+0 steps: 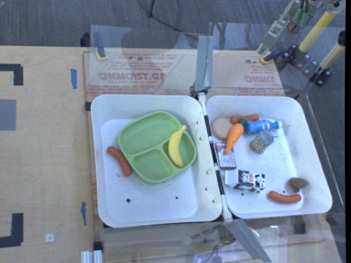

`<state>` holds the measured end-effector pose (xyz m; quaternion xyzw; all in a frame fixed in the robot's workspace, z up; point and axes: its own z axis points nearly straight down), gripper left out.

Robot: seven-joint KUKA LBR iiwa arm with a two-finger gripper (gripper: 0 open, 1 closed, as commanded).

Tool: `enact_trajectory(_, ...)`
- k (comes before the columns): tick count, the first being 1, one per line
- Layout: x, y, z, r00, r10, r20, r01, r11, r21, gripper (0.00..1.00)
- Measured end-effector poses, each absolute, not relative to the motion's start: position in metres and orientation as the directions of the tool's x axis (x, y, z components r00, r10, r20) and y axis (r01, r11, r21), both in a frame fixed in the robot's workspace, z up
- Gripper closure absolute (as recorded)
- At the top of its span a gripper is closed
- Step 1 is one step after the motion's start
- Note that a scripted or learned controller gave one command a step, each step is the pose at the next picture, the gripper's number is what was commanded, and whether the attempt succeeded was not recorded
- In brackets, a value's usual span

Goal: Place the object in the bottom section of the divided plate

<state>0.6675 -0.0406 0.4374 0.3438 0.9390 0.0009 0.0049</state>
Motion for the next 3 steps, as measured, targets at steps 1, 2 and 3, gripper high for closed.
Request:
enact_trajectory(1,0.640,-0.116,0.437,-0.749,0.662,-0.005,0.662,0.749,0.003,1.00)
enact_trajectory(2,0.652,-0.225,0.437,-0.736,0.677,-0.009,0.677,0.736,0.003,1.00)
enact_trajectory(3,0.656,-0.221,0.420,-0.774,0.633,-0.005,0.633,0.774,0.001,1.00)
